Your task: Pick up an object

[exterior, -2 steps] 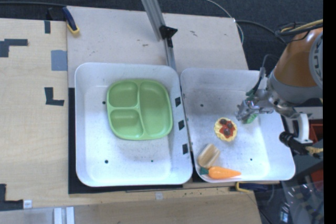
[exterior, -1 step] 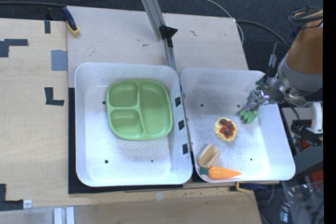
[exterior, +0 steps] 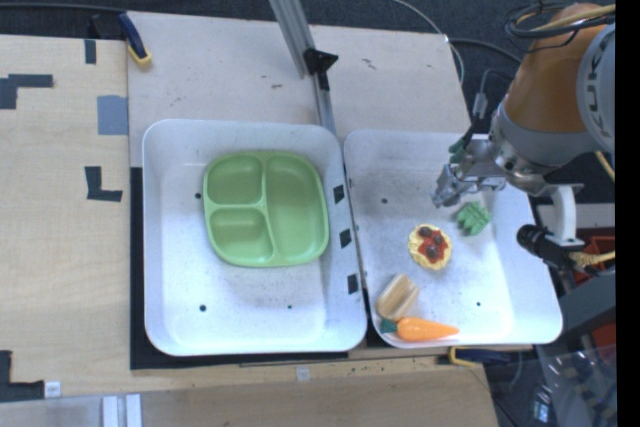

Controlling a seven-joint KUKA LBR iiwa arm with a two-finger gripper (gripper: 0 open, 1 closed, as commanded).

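The right bin (exterior: 400, 165) holds a small round pizza toy (exterior: 430, 247) with red topping, a green leafy toy (exterior: 472, 218), a tan bread roll (exterior: 397, 295) and an orange carrot (exterior: 427, 329). My gripper (exterior: 447, 192) hangs over the right bin's upper right part, just up and left of the green toy and above the pizza. Its dark fingers point down and left, and I see nothing held between them. The arm's orange band (exterior: 555, 85) is at the right.
The left bin (exterior: 170, 255) holds a green divided plate (exterior: 267, 208). A grey metal pole (exterior: 285, 0) slants down from the top to the seam between the bins. Cables and clutter lie at the far right edge.
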